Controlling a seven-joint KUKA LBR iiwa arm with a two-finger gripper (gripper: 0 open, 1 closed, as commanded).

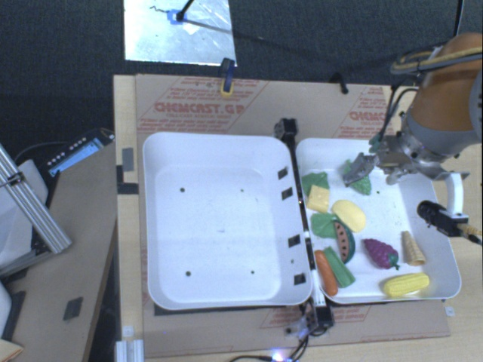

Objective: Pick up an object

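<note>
Several toy foods lie in the right bin (445, 277): a yellow cheese block (319, 199), a pale yellow lemon (349, 215), a watermelon slice (345, 241), a carrot (326, 271), purple grapes (381, 253), a tan cone (412, 247) and a corn cob (406, 283). My gripper (358, 170) hangs at the bin's back, just above a small green piece (364, 186) that it partly hides. I cannot make out whether anything is held.
The left bin (219, 217) sits beside the right one, with black clips (287, 194) along the shared wall. A green leafy toy (315, 181) and a green cucumber (339, 266) lie near that wall. The arm (445, 104) overhangs the right bin's back right corner.
</note>
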